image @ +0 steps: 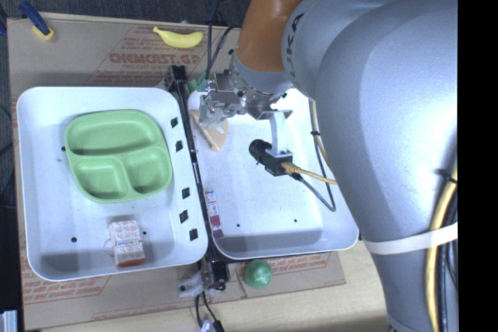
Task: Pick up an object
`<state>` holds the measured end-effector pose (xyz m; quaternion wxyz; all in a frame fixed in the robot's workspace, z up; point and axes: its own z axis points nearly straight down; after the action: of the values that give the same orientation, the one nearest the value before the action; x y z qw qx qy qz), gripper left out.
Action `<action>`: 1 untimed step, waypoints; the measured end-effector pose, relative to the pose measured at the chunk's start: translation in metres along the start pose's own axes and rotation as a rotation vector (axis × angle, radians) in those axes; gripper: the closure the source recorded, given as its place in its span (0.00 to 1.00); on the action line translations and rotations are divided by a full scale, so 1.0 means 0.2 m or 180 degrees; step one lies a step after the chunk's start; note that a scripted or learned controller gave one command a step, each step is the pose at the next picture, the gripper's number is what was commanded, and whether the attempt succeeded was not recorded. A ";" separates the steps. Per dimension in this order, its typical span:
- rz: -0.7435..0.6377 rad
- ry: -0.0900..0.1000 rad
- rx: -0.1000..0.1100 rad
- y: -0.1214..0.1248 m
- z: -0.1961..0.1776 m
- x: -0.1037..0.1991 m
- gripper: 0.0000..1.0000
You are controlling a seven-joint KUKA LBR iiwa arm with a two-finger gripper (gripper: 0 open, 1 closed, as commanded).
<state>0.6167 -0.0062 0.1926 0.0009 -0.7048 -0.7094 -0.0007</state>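
My gripper (213,113) hangs low over the far left corner of the right bin (264,233), below the arm's orange band (268,19). A tan wedge-shaped piece (212,136) lies on the bin floor directly under and just in front of the gripper, touching or nearly touching it. The wedge's upper end is hidden by the gripper. In the left bin (39,167) sits a green divided tray (118,154), and a small wrapped packet (126,242) lies near that bin's front edge.
A black module with a yellow cable (271,156) hangs off the wrist over the right bin. A yellow banana (179,36) lies on the cardboard behind the bins and a green ball (257,273) in front. The grey arm covers the right side.
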 end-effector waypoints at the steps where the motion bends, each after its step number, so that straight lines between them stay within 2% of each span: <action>1: -0.0005 -0.0003 0.0008 -0.28 -0.16 0.37 1.00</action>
<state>0.5597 0.0667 0.2243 0.0015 -0.7042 -0.7100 0.0005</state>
